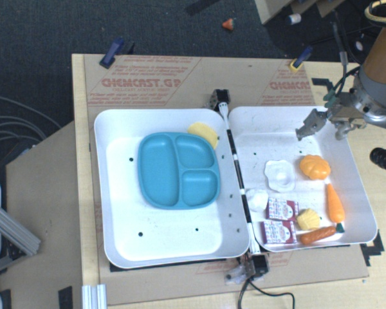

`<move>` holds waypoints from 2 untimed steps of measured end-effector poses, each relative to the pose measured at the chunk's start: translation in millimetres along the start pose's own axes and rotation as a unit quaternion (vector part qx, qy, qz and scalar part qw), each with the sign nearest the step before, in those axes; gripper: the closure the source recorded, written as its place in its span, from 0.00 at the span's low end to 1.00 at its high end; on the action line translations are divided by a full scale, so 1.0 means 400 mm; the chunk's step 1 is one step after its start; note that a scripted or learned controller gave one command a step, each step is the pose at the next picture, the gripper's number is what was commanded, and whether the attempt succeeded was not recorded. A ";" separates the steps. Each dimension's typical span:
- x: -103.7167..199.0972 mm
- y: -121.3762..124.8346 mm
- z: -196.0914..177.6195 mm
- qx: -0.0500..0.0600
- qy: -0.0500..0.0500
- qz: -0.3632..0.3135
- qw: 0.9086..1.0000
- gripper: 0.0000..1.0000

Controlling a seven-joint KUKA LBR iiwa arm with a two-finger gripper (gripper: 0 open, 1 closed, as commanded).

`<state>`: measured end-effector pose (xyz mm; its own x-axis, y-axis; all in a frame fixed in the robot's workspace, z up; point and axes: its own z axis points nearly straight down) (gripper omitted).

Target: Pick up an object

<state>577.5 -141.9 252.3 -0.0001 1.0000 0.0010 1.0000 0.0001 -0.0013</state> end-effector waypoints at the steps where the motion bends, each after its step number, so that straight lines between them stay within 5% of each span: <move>1: -0.061 0.144 0.419 0.000 0.000 0.000 1.000 0.00; 2: -0.144 0.224 0.417 -0.001 -0.001 0.000 1.000 0.00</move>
<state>666.7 -199.3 85.2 0.0000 1.0000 -0.0005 1.0000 0.0000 0.0009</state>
